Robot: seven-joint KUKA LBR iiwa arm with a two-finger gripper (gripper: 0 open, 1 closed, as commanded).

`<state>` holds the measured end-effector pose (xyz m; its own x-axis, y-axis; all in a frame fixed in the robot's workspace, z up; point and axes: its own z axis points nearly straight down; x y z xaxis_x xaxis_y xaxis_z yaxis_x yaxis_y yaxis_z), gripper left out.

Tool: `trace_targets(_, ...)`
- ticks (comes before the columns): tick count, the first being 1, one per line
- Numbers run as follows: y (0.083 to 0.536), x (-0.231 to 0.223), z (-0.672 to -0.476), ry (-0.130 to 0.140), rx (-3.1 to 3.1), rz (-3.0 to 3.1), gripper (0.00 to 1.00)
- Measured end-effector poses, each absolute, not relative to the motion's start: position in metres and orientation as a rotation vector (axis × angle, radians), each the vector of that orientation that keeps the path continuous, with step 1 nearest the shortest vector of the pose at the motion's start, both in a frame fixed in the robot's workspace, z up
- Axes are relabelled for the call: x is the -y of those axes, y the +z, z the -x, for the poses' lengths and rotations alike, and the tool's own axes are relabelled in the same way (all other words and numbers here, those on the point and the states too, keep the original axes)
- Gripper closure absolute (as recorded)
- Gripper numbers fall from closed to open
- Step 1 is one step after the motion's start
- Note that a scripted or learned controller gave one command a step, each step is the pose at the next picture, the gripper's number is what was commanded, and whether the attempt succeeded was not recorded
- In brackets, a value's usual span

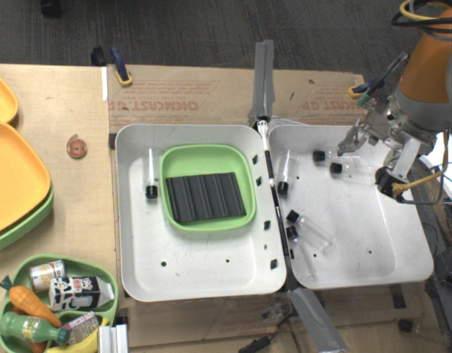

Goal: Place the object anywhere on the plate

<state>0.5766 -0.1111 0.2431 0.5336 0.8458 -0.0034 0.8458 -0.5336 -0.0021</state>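
Down at the near left corner sits a green bowl (pixel 11 285) of toy groceries: a carrot (pixel 25 301), a small can (pixel 47 274), a green bottle (pixel 29 330) and a black-and-white packet (pixel 70 293). Behind it, at the left edge of the bench, lie stacked yellow plates (pixel 12 179), and a small pink disc (pixel 77 147) rests on the bare wood beside them.

Both bins sit on a sheet of cardboard (pixel 174 94). In the left bin (pixel 134 267) the green plate (pixel 169 166) lies towards the far side, and the dark ribbed slab (pixel 209 195) lies flat in its middle, wholly inside the rim. Just left of the plate, apart from it, a clear tube with a black cap (pixel 151 175) lies on the bin floor.

The right bin (pixel 372 230) holds several small clear vials with black caps: one long vial (pixel 282 173) against the wall nearest the left bin, another (pixel 305 228) closer to the camera, and two (pixel 319 155) (pixel 336 168) near the far side.

My arm (pixel 424 72) comes in from the right over the far right corner of that bin. My gripper (pixel 352 140) hangs above the bin floor, near the two far vials and well apart from the plate and the slab. At this angle I cannot tell how wide it stands, and I cannot make out anything held in it.
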Motion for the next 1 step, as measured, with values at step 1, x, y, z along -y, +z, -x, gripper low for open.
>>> trace_targets(1, 0.2528, 0.1076, -0.5722, 0.008, 1.366, 2.829, 0.00)
